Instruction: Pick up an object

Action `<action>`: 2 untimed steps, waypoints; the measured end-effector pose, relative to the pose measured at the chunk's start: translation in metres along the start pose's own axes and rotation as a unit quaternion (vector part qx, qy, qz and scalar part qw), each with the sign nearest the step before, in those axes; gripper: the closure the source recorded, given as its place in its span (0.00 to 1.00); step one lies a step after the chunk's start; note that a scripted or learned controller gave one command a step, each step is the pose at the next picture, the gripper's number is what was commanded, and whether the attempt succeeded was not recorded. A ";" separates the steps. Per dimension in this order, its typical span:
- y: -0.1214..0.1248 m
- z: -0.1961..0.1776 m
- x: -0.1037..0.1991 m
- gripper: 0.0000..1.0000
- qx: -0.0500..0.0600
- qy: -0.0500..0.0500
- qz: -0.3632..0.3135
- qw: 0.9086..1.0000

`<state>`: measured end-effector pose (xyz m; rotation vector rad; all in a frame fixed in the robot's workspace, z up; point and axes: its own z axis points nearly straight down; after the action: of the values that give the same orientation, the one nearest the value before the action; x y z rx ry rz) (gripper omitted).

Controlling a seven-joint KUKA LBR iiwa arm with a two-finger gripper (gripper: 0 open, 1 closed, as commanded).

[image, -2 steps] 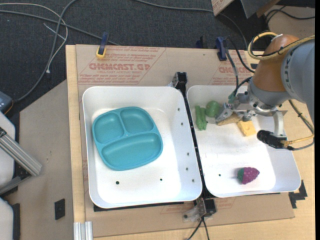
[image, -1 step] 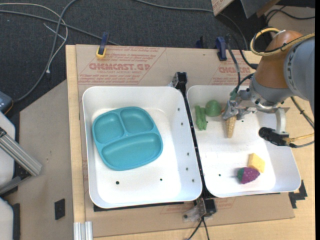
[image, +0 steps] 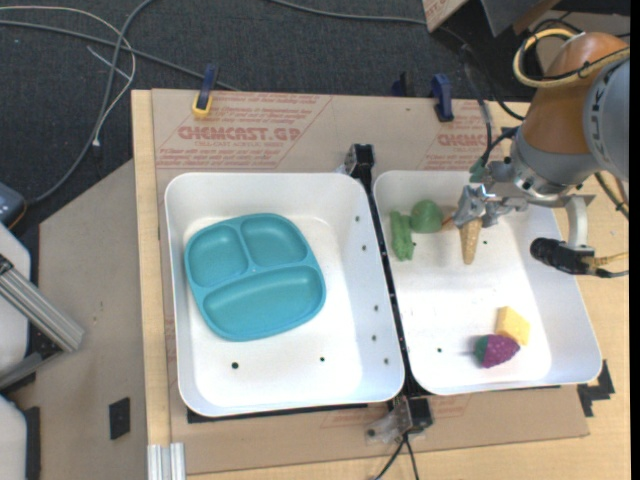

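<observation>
— Overhead, at the bench: the gripper (image: 472, 208) hangs low in the right bin (image: 560, 368), at the top end of a cone (image: 468, 243). See it?

— I do. Has it got the cone?

— Can't tell from where we stand. The fingers are a dark knot against the wrist; how wide they're set, or whether anything sits between them, I couldn't say. The cone's wide end lies right at the tips, its point running down toward the bin's middle.

— How would it handle?

— Looks like a toy, tan, probably hollow plastic: light, stiff, a bit slick. My guess is the taper is the trouble; squeeze near the point and it may squirt out. Better across the wide end, where the gripper already is.

— And around it?

— Just left, a green lump (image: 427, 215) and a green strip (image: 401, 236), near enough to get nudged. Well apart, toward the near corner, a yellow block (image: 514, 323) touching a purple berry (image: 496, 349). In the left bin (image: 190, 368), a teal plate (image: 256, 274) with compartments.
</observation>
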<state>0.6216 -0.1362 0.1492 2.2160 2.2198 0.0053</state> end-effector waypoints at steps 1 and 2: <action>0.001 -0.046 0.006 1.00 0.000 0.000 0.000 1.000; -0.001 -0.094 0.013 1.00 -0.001 0.000 0.000 1.000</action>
<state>0.6202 -0.1235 0.2430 2.2153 2.2194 0.0071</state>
